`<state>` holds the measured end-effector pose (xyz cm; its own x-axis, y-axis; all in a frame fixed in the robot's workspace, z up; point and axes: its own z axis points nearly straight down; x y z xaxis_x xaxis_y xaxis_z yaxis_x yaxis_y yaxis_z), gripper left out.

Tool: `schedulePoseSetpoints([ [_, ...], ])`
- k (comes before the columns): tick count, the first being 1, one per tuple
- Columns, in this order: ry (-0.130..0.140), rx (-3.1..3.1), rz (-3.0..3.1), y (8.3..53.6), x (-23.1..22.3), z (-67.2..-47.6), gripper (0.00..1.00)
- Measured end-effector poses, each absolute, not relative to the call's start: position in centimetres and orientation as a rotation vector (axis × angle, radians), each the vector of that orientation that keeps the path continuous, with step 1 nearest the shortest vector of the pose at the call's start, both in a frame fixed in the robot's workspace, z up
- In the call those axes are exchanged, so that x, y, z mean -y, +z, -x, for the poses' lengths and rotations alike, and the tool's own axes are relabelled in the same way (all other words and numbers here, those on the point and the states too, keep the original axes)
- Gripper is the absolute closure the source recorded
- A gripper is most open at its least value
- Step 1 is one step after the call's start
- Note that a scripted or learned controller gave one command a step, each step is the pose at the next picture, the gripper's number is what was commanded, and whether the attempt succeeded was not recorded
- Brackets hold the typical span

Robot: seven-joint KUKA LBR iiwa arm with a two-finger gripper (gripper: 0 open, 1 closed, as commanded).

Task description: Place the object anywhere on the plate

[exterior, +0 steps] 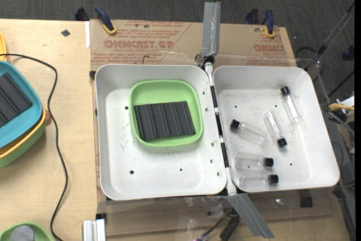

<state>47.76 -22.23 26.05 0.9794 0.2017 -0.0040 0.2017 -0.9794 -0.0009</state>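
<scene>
A green square plate (165,93) sits in the left white bin (113,121), toward its back. A dark ribbed rectangular pad (166,120) lies on the plate. In the right white bin (316,121) lie several clear plastic vials with black caps: one near the back right (289,103), one in the middle (274,128), one to the left (246,130), and two near the front (254,162) (259,179).
Stacked teal and yellow plates (17,115) with a dark pad sit at the left edge of the wooden bench. A black cable (56,138) runs down the bench. Cardboard (146,42) with blue clamps lies behind the bins.
</scene>
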Motion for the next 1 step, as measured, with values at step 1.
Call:
schedulePoseSetpoints([
  [1, 0.010, 0.314, 3.124, 25.21, 22.19, -47.73, 0.00],
])
